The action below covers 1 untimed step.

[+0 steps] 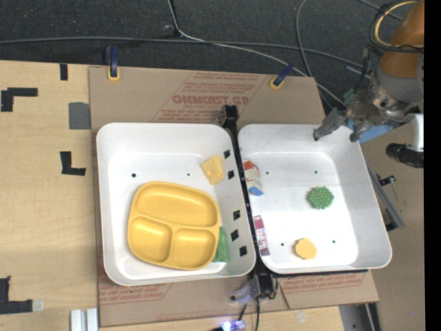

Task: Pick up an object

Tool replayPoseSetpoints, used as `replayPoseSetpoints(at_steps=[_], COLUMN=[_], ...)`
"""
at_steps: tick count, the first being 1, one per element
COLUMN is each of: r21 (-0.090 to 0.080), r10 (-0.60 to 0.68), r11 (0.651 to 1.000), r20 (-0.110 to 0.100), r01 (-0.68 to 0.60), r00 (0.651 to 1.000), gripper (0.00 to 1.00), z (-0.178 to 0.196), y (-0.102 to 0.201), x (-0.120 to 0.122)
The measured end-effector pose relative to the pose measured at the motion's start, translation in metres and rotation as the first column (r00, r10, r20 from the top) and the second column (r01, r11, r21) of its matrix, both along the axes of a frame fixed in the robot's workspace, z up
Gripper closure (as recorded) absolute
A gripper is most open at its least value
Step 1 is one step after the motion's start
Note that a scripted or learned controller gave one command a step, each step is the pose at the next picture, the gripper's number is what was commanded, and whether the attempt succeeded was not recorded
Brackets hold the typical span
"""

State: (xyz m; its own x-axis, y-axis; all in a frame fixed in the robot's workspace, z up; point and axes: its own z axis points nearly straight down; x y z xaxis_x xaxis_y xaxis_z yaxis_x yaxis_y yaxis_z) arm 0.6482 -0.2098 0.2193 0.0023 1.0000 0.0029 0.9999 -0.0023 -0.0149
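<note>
My gripper [339, 133] hangs open over the far edge of the right bin [358, 185], with nothing between its fingers. In that bin lie a green bumpy ball [320, 197], an orange round piece [305, 248], a small red, white and blue item [251, 178] and a pink packet [260, 233]. The ball sits below the gripper in the view, well apart from it. The left bin [114, 185] holds a yellow divided tray [172, 224], a pale yellow wedge [213, 169] and a green piece [222, 246] squeezed against the tray's right side.
Both bins rest on a cardboard sheet [200, 98] clamped at its far edge. A black divider strip [238, 185] runs between the bins. Cables cross the dark surface behind. Bare white floor lies between the ball and the small items in the right bin.
</note>
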Motion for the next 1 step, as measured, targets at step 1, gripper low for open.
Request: replayPoseSetpoints(at_steps=[1], r21=[-0.003], r10=[0.004], r11=[1.0], r20=[0.014], r01=[-0.003], r00=[1.0], gripper=[0.0], z=[0.0093], y=[0.0006], x=[0.003])
